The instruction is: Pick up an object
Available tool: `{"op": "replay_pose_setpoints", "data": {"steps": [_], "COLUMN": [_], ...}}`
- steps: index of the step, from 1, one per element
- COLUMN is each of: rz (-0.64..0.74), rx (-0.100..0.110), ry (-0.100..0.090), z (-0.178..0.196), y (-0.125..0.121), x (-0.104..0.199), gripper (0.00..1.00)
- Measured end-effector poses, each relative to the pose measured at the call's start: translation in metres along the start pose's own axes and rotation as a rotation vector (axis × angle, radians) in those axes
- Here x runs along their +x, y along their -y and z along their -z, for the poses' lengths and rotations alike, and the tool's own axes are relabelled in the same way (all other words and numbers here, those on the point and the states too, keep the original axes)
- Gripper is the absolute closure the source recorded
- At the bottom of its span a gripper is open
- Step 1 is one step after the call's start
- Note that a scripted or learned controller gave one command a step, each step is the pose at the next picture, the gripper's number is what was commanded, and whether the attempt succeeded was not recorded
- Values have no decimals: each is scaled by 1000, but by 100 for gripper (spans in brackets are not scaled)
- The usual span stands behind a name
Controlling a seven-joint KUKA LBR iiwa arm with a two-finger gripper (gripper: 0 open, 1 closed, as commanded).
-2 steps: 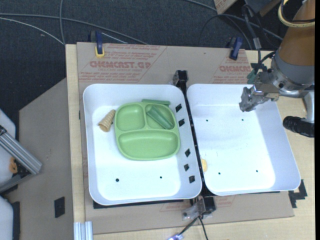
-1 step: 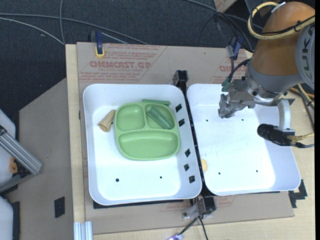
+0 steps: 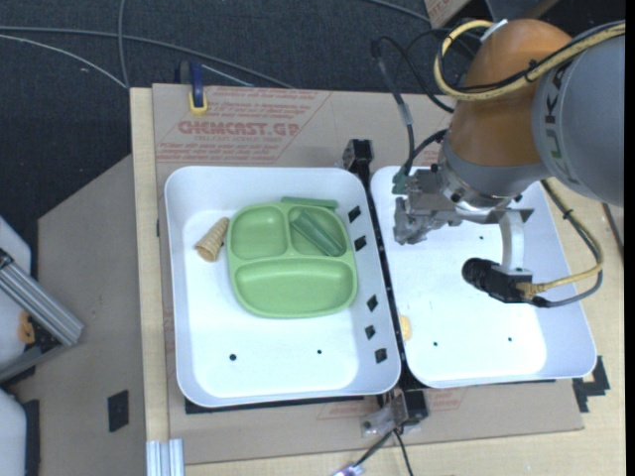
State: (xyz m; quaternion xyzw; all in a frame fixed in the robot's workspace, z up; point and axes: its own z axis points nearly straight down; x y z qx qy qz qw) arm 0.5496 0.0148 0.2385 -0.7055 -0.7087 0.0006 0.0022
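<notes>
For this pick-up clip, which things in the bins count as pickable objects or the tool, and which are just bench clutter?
Job:
- pincer, over the right bin
- green tray in the left bin
- cone beside the tray
- green piece in the tray's compartment

Lying about:
- cardboard sheet
- blue clamp
- floor cables

the arm [image 3: 585,107] is chunky grey with a big glossy orange band [image 3: 506,87] above the wrist. yellow and black cables [image 3: 466,43] loop around it, and the metal gripper [image 3: 422,216] looks dull silver with small bolted parts.
</notes>
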Motion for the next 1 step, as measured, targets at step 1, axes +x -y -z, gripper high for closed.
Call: {"op": "replay_pose_setpoints", "data": {"steps": [1], "rz": [3], "rx": [-4], "ry": [-1], "z": [0], "y": [-4], "x": [58], "gripper": [100]}}
